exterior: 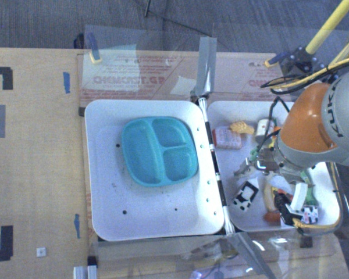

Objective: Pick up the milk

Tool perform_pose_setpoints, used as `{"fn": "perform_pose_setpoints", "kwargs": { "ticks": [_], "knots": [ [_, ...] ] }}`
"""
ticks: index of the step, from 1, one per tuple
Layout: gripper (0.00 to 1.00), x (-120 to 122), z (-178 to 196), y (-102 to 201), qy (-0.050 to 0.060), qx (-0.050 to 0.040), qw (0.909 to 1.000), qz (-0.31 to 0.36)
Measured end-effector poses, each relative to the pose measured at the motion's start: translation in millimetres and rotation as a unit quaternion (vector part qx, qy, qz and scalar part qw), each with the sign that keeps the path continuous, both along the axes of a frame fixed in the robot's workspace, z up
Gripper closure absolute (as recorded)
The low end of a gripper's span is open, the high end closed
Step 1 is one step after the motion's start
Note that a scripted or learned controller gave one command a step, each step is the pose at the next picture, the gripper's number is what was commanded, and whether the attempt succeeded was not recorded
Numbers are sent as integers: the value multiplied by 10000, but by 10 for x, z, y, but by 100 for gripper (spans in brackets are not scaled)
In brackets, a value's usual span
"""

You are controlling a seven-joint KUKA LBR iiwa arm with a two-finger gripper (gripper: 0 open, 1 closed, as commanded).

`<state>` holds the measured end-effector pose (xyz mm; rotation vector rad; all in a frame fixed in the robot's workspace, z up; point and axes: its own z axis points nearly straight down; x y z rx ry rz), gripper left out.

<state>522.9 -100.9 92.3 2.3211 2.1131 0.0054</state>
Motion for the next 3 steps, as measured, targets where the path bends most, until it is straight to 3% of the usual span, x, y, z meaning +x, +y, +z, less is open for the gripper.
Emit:
{"fn": "perform_pose_setpoints", "kwargs": {
  "ticks": [1, 2, 3],
  "knots": [
    [0, -377, -12, -60, -76, -40, 9861, 1660],
    [100, -358, 99, -86, -112, -76, 9864, 1641],
    [0, -359, 99, -86, -111, -76, 9864, 1641]
  ]
}}
